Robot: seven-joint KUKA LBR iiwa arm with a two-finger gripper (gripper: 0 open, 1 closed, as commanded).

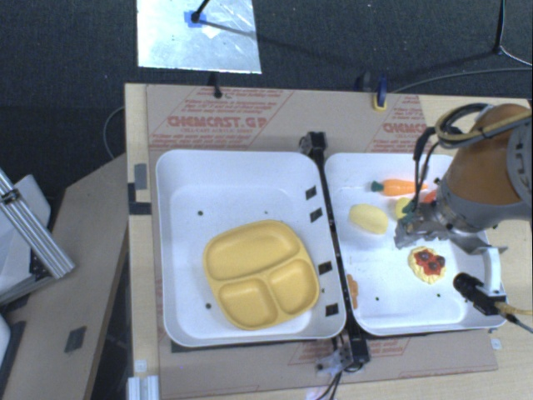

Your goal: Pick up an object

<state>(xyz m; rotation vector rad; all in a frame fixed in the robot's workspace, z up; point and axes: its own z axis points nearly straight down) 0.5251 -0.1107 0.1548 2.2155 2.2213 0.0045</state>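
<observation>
The left bin (175,223) holds one yellow divided tray (260,272) near its front edge. The right bin (400,307) holds four small things: one carrot (398,187) by the back edge, one pale potato (369,218), one mini pizza (427,264), one brownish piece (352,290) at the left wall. The gripper (410,232) hangs between potato and pizza; whether it grips anything, I cannot tell.

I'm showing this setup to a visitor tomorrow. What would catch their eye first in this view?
Probably the yellow compartment tray, lying alone in the left bin. Next, the grey arm with its orange band, reaching into the right bin among small toy foods: a pale yellow potato-like piece, a carrot and a little pizza-like piece. The gripper sits low between them.
</observation>
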